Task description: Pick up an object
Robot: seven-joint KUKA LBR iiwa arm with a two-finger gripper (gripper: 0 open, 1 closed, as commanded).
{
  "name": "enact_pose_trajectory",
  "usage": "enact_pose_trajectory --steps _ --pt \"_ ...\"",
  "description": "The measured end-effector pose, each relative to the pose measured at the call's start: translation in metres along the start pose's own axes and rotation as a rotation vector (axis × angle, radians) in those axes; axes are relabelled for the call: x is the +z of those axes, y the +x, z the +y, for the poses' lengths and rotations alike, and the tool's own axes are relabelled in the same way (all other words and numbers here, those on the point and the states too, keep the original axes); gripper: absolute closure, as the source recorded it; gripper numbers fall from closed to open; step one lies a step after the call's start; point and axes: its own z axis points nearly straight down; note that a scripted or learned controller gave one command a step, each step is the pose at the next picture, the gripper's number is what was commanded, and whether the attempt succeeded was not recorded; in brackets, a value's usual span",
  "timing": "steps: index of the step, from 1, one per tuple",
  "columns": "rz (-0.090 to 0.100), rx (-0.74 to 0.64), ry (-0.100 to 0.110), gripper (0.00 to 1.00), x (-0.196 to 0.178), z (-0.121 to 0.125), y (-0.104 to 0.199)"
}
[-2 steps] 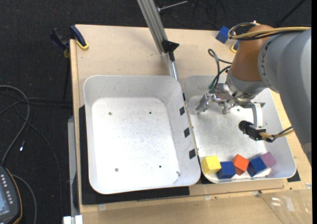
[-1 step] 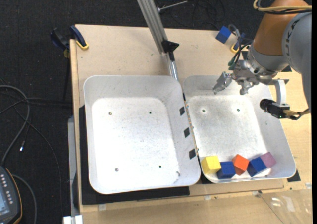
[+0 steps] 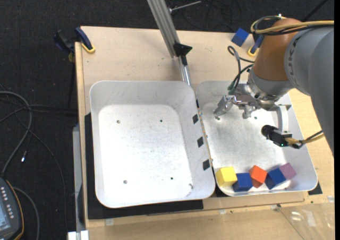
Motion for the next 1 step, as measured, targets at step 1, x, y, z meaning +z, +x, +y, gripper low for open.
enact_pose_trajectory --steps 1 --pt "-0.003 0.007 -0.004 0.0 0.0085 -0.0089 -0.0273"
